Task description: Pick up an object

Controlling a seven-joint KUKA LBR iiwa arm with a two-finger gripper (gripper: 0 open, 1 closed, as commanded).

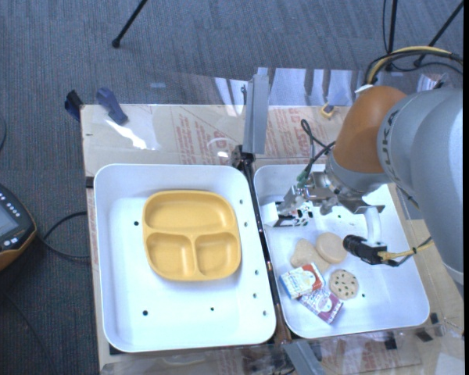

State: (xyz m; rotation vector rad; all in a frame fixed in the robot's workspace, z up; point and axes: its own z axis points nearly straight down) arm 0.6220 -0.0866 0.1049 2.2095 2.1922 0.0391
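camera view | my gripper [295,212] low in the right bin [399,303], near its left wall, opening I cannot tell | nothing seen between | round biscuit [331,248] lies just right-below of gripper, beside the cookie [344,284] | I judge short move toward it.

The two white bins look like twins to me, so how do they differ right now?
The left bin holds one large yellow divided plate; the right bin holds several small things, such as a speckled cookie and snack packets. The gripper is over the right bin, not the left. Both are shallow, white and rounded.
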